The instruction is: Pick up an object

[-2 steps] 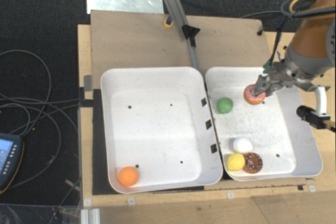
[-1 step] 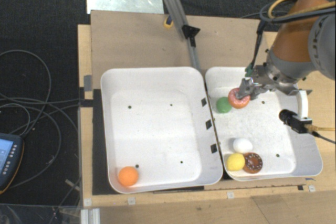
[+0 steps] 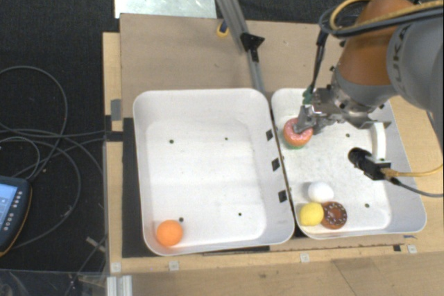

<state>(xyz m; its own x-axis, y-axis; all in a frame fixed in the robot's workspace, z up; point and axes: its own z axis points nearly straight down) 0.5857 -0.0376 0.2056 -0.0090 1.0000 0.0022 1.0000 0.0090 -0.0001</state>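
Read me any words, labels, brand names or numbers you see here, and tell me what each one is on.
No text reads clearly.
Grey arm: dark lettering at its left edge, cut off and too blurred to read.
Handheld screen device on the floor at left: display too small to read.

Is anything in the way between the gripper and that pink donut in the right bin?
Nothing visible. The gripper is right over the pink donut near the right bin's left wall. The white ball, yellow ball and chocolate donut lie apart at the bin's near end.
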